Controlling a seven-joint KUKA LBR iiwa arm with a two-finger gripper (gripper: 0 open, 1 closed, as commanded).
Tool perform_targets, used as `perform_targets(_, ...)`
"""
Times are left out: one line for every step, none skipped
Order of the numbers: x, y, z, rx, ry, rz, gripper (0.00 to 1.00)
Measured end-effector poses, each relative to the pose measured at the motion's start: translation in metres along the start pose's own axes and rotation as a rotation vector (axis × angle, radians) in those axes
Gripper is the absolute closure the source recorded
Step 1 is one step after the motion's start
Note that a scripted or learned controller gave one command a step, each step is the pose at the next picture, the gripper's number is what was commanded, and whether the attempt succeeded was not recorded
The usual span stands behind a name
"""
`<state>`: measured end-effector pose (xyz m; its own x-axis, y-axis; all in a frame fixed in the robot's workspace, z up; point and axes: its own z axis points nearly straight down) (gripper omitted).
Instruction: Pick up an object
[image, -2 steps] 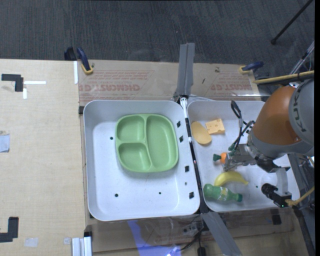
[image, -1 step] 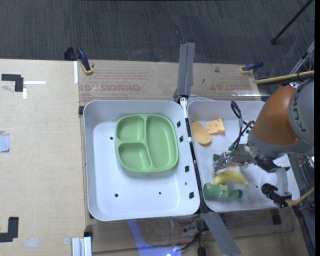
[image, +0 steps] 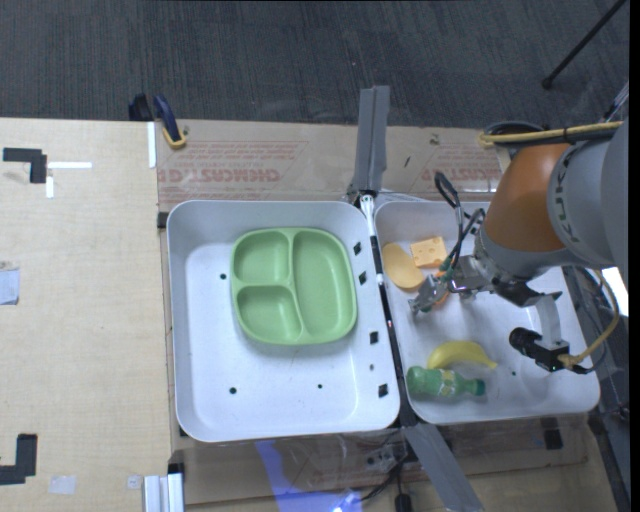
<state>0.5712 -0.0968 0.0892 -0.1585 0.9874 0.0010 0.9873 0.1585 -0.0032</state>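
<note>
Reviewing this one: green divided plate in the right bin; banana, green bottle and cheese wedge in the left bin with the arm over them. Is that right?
Not quite: the bins are swapped. The camera view shows the plate in the left bin, while the banana, bottle and cheese lie in the right bin, with the arm over them.

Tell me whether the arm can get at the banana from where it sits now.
Probably yes. The banana lies uncovered on the floor of the right bin, just below the gripper. The green bottle beside it crowds one side, but nothing sits on top.
</note>
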Motion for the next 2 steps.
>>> perform_targets(-0.002,-0.001,-0.007,0.003,0.001,0.005,1.0)
perform_targets(0.047,0.061,-0.1,0.0,-0.003,0.033,1.0)
